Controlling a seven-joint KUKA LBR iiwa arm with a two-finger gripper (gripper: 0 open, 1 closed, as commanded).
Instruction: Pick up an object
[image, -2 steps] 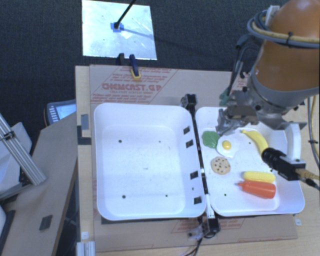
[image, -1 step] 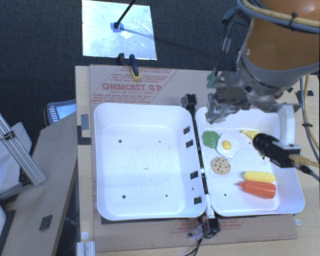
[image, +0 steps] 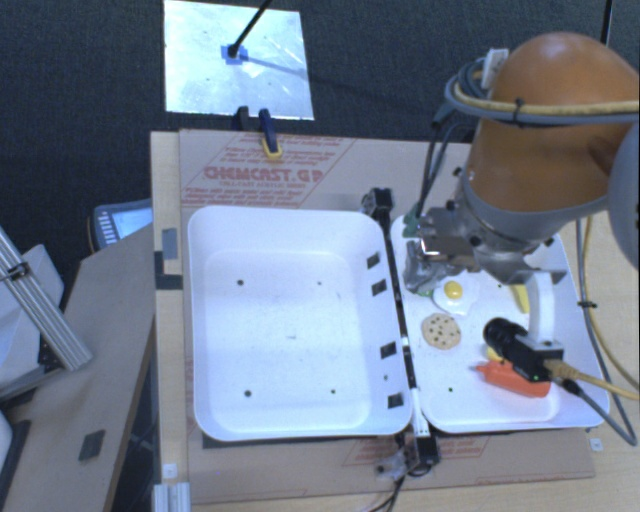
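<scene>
1. Arm (image: 545, 130): grey, with a broad orange band. It enters from the right and bends down over the far part of the right bin (image: 575, 415), its wrist pointing down and to the left.
2. Gripper (image: 425, 272): metallic, low over the right bin's far left corner, close to the divide between the bins. Whether it is open or closed cannot be told, and nothing is seen in its hold.
3. Fried egg (image: 453, 292): a toy, white with a yellow yolk, flat on the right bin's floor just beside the gripper, on its near right.
4. Cookie (image: 441, 331): round and tan with dark specks, just nearer than the egg and apart from it.
5. Orange piece (image: 515, 381): elongated, lying near the right bin's front.
6. Yellow piece (image: 520, 297): partly hidden under the wrist, right of the egg.
7. Left bin (image: 215, 225): white, adjoining the right bin, with black clips (image: 380, 288) along the shared edge.
8. Surface (image: 262, 170): cardboard with red lettering under both bins, and a blue-and-yellow clamp (image: 268, 135) at its far edge.
</scene>
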